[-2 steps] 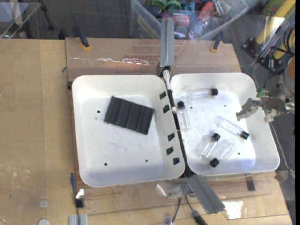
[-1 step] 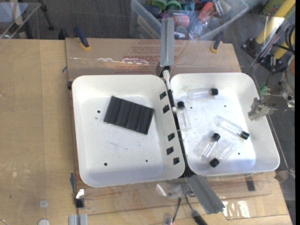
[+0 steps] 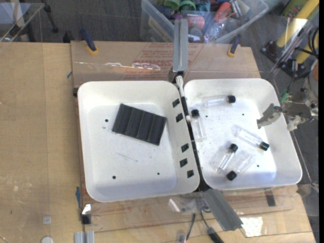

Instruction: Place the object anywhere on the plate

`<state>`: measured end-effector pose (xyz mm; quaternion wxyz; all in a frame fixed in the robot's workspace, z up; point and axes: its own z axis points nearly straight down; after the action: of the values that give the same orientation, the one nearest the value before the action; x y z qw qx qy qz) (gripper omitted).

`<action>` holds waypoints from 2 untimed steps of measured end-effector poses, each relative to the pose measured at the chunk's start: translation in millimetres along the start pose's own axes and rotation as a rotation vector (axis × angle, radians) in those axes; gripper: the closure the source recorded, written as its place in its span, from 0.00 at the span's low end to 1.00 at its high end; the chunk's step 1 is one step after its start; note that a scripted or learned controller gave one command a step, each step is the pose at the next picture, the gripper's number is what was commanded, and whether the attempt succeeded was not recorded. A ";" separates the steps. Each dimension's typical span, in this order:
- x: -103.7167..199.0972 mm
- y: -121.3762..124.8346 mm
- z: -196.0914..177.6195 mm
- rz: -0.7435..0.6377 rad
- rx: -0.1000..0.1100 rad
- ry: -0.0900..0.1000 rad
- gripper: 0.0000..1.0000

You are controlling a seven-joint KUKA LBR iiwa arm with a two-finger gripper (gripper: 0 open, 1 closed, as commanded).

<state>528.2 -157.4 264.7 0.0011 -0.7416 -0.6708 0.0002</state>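
From the camera above the bench (image 3: 35,135), I see my two white bins side by side. The left bin (image 3: 96,181) holds a dark ribbed plate (image 3: 139,124), a flat black rectangle lying slightly askew in the upper middle of that bin's floor.

The right bin (image 3: 283,173) holds several clear vials with black caps. One vial (image 3: 217,101) lies near the far wall, its cap pointing right. Another vial (image 3: 195,123) lies close to the divider between the bins, cap toward the far side. A third vial (image 3: 251,138) sits right of the bin's middle, cap toward the lower right. Two more lie close together nearer the front: one vial (image 3: 226,157) with its cap at the upper end, and beside it another vial (image 3: 239,167) with its cap at the lower end.

My pincer (image 3: 268,116) is at the right bin's right side, near its rim, above the bin floor. It sits apart from every vial, and I see nothing between its fingers; whether they are spread or closed I cannot tell at this size.

Beyond the bins stands a clear tub of colourful odds and ends (image 3: 202,6).
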 end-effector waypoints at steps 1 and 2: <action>0.1 0.7 -9.6 0.000 -0.001 0.000 1.00; 0.1 0.7 -9.6 0.000 -0.001 0.000 0.00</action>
<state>528.9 -157.4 274.3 0.0007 -0.7416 -0.6708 -0.0002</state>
